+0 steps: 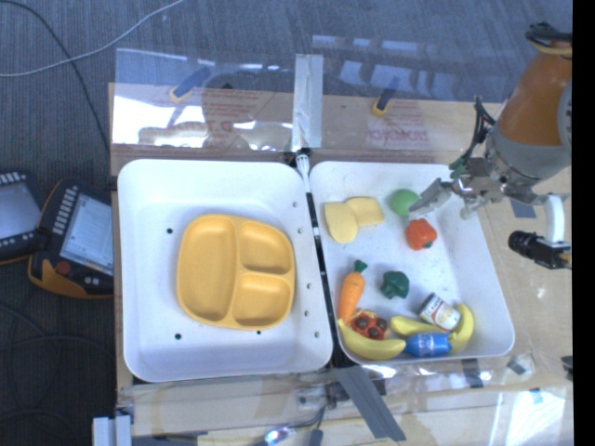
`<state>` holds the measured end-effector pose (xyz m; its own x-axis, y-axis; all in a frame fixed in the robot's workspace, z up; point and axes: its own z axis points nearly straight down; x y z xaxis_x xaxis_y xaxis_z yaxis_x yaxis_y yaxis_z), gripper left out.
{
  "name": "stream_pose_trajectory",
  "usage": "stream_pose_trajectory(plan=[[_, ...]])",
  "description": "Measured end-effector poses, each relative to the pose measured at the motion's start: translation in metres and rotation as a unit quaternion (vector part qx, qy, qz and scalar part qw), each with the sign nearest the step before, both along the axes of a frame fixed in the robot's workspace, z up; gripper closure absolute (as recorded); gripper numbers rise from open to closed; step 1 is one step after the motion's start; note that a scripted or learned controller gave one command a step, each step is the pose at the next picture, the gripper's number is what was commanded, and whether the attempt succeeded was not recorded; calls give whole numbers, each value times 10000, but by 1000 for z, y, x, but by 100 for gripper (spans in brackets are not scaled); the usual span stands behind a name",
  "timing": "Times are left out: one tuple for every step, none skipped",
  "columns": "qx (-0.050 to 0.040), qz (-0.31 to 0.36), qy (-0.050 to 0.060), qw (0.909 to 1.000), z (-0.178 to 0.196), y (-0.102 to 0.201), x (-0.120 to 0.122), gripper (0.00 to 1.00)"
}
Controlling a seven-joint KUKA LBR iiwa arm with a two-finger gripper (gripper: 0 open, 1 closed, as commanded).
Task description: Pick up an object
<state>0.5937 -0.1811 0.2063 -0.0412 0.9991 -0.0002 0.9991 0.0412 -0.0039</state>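
The carrot [350, 293] lies in the right bin [483, 277], low and left of centre, its long axis nearly upright in the frame, green top toward the upper edge. An orange pepper [420, 234] sits up and right of it. My hand [429, 200] hovers just above the pepper, near the green ball [403, 201]; I cannot tell how far it is open.

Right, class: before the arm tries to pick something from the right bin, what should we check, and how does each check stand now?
1. Gripper is over the right bin: ok.
2. A target lies close: green ball and orange pepper sit beside it: ok.
3. Fingers open for a grasp: cannot tell.
4. Gripper holds nothing yet: cannot tell.
5. Pepper stands apart from its neighbours: ok.
6. Bananas are crowded by the can and bottle: not ok for an easy pick.
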Motion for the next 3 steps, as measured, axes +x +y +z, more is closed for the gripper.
stream_pose_trajectory(plan=[[-22, -87, 0, 10000, -109, -7, 51, 0], [-11, -513, -39, 9987, -119, -8, 77, 0], [-46, -502, -43, 9987, -108, -9, 78, 100]])
